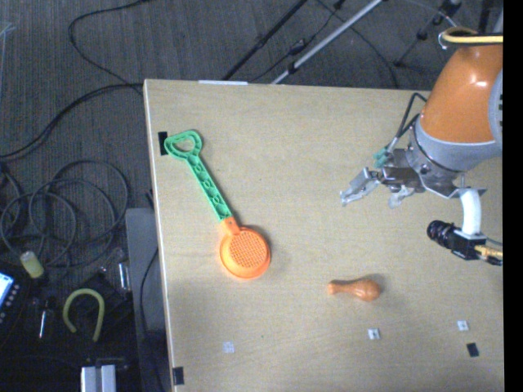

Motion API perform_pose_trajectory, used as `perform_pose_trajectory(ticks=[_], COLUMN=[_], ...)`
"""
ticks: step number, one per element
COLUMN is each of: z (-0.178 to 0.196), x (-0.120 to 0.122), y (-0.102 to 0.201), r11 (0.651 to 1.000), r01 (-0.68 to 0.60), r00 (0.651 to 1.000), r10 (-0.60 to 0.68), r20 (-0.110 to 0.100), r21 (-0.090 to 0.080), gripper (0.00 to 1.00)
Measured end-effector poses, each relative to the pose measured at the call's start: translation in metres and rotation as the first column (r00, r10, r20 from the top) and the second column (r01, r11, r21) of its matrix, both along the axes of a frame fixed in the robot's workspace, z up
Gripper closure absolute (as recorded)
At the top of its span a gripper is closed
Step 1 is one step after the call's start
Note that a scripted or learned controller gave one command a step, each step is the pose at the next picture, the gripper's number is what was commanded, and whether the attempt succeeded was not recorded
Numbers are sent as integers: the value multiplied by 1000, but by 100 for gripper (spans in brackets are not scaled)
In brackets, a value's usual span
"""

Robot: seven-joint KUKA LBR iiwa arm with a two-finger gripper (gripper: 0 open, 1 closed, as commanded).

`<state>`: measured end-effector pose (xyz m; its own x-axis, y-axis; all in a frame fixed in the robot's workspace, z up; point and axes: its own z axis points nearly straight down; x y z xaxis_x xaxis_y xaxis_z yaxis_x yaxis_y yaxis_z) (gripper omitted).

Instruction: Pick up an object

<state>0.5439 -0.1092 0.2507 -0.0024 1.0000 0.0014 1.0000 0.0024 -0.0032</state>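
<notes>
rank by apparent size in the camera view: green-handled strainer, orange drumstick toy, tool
1. green-handled strainer, clearly largest
2. tool and orange drumstick toy look alike; the tool sits nearer the camera, so no ranking between them

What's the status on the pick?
Gripper above the bench, nothing between its fingers. Strainer lies to its left in the view, small orange piece just below it. Both untouched, nothing in the way.

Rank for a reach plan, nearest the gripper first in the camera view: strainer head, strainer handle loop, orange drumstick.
From the gripper:
1. Drumstick, below it.
2. Strainer head, lower left.
3. Handle loop, far left.
</notes>
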Motion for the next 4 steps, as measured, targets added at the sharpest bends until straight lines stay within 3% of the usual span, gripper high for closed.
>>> perform_pose_trajectory(ticks=[1,2,3,4], z=[-141,-168,-167,-166], x=[32,90,119,125], y=[-77,-101,-47,-112], r11=[1000,1000,960,956], r01=[-18,-4,-281,-294], r00=[1000,1000,960,956], r10=[18,4,281,294], r20=[-1,1,4,3], r21=[0,-1,-3,-4], gripper=[0,0,0,0])
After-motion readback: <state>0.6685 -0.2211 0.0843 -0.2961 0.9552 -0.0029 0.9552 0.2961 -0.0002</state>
